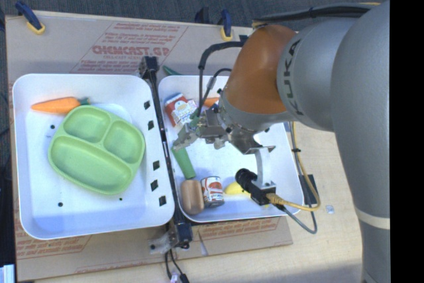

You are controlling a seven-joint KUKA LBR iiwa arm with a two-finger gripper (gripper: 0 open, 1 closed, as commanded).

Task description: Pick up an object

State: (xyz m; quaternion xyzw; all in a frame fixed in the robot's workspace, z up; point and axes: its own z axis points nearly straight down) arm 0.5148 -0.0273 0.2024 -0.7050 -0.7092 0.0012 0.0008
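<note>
Objects for picking lie in the right bin (291, 199), clustered along its left and near sides. Nearest the camera, against the near wall: a brown cylinder (192, 195), likely light wood or plastic, stiff and smooth, so apt to roll; best pinched across its width. Touching it, a small can (213, 189) with a red and white label, on its side; rigid, probably light, slippery on the round face, better taken across the flat ends. Just beside, a yellow piece (233, 190), partly hidden by a black fitting; too little visible to judge. Further in, a green stick-like item (184, 162), lying lengthwise, narrow enough for an easy pinch across its middle. Above it the end effector (189, 132) hangs low over the bin's left side; its state I cannot tell, the wrist hardware blurs it. Beyond, a red and white carton (179, 108), probably thin-walled and crushable. In the left bin (26, 215), 1 green divided plate (97, 148), then 1 carrot (56, 105) at the far wall. Surface (79, 53) beneath is printed board.
</note>
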